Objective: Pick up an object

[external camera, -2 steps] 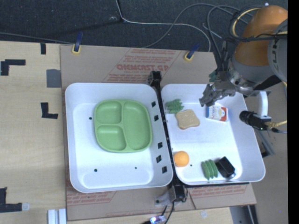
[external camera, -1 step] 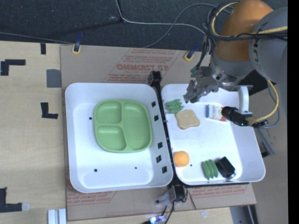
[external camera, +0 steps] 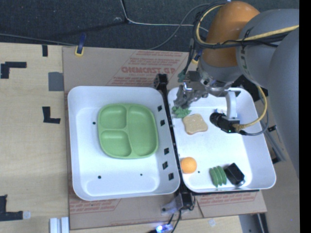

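Note:
My gripper [external camera: 185,100] hangs over the far left corner of the right bin [external camera: 252,130], directly above a small green leafy piece [external camera: 181,112] that lies on the bin floor. Just right of that piece lies a tan slice of bread [external camera: 195,124]. An orange ball [external camera: 188,165] rests near the bin's front left corner. A green ridged object [external camera: 218,175] and a black block [external camera: 235,173] lie side by side at the front. The arm's orange band [external camera: 228,28] rises above the wrist.
The left bin [external camera: 82,144] holds a green divided plate [external camera: 128,130]. A black divider with clips [external camera: 167,135] runs between the bins. A black camera unit with cables [external camera: 224,122] hangs off the wrist over the right bin. Cardboard underlies both bins.

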`<state>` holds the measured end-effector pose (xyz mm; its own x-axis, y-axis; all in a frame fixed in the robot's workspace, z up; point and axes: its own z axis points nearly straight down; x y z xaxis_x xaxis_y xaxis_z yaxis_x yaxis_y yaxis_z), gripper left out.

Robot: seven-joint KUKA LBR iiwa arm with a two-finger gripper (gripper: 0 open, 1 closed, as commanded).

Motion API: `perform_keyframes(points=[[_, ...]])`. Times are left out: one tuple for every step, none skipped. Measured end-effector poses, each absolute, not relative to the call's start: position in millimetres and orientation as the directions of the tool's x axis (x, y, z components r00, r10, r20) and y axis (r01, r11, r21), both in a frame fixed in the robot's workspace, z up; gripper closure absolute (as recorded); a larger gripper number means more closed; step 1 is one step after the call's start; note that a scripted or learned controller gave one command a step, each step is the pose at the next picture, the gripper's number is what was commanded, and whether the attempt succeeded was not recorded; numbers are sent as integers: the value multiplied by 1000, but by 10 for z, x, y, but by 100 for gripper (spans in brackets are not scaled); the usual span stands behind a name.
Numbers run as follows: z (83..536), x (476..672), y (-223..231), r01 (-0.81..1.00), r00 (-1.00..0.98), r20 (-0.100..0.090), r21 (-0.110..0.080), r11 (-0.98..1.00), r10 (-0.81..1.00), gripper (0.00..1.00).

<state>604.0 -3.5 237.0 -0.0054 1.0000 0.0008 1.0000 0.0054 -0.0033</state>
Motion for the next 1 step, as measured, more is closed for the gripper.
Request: perform_keyframes(points=[[2376,6049,433,1000,-5,0,-2,5,1000,100]])
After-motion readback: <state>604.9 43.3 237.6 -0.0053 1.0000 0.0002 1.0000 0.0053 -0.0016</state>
